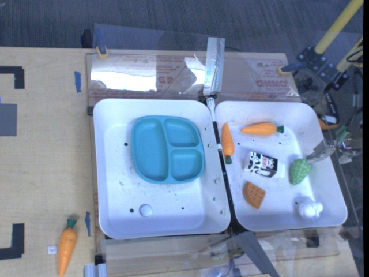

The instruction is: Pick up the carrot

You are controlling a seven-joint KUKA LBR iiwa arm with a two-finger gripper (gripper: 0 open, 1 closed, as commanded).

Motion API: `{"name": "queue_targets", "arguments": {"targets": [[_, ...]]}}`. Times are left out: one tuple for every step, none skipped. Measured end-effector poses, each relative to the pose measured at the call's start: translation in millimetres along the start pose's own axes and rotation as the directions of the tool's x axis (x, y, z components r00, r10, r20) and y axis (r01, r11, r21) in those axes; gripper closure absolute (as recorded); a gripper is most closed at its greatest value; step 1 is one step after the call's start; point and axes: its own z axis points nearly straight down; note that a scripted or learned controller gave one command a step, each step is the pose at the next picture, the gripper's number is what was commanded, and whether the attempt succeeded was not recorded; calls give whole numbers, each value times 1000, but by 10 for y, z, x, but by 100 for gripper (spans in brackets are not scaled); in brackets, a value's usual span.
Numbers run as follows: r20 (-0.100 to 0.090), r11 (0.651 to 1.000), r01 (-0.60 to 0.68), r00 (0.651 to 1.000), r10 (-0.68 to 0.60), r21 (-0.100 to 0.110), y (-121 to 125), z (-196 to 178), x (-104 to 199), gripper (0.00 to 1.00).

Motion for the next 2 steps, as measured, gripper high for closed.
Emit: {"name": "queue_targets", "arguments": {"targets": [[5,978,210,978,-210,-5,-168,-230,-222,0],[-2,1000,18,1000,-18,4,391,415,374,0]]}}
